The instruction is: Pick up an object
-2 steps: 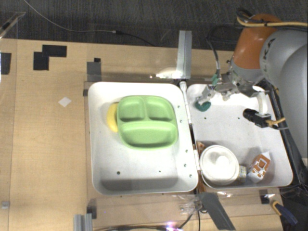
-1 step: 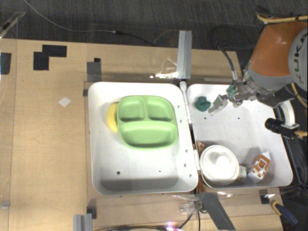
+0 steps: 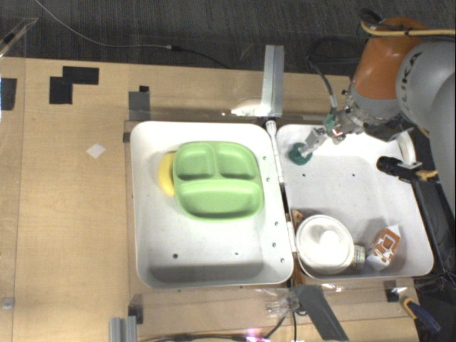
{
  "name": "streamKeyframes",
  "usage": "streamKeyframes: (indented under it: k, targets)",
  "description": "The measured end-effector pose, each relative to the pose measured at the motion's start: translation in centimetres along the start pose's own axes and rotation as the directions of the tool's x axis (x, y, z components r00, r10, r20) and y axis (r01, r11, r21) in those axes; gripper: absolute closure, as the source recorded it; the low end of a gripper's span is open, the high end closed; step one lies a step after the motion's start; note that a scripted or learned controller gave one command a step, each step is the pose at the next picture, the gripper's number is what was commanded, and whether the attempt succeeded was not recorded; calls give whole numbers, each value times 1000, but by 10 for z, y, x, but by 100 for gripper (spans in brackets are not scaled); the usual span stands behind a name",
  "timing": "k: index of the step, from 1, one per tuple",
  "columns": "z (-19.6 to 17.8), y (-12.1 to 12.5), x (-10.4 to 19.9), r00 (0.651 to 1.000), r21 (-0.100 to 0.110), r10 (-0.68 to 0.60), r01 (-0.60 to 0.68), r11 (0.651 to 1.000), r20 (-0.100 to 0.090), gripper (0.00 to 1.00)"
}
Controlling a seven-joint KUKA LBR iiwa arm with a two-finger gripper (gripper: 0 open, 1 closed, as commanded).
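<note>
Tool (image 3: 308, 148) hangs low in the right bin (image 3: 420, 258), near its upper-left corner, reaching in from the arm (image 3: 399, 77) at the right. Cannot tell how the tool is set; it reads as a slim grey shape at a slant.

Teal thing (image 3: 298, 154): small, roundish, dark teal, on the bin floor near the divider between the bins. It lies just at the tool's lower-left end, touching it or nearly so. Whether it is gripped is not clear from here. No obvious long axis on it. My guess is this is the target of the try, since it is by far the nearest thing to the tool.

Outward from there, same bin: a white bowl (image 3: 324, 243) in the lower-left corner, well apart from the tool, toward the near edge. Just right of the bowl, a small brown packet (image 3: 385, 245) with white marks, lying tilted; something greyish sits between bowl and packet, too small to name.

Left bin (image 3: 149, 212): a green tray (image 3: 216, 179) with three compartments, sitting over a yellow thing (image 3: 165, 174) that pokes out at its left edge. All across the divider, far from the tool.

Judgement: the move turns on the teal thing lying down-left of the tool tip. If not gripped, a short shift that way, then down.

Counter (image 3: 64, 212): pale wood, black marks at upper left.
</note>
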State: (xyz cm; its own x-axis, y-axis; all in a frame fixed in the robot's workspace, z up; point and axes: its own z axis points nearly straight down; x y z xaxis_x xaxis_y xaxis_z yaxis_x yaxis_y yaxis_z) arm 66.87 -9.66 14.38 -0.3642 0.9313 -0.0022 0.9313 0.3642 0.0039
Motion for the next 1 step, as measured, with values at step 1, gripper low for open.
streamKeyframes:
  k: [1]
  targets:
    - [52, 5, 5, 996, -2, 94, -94, 996, 2, 0]
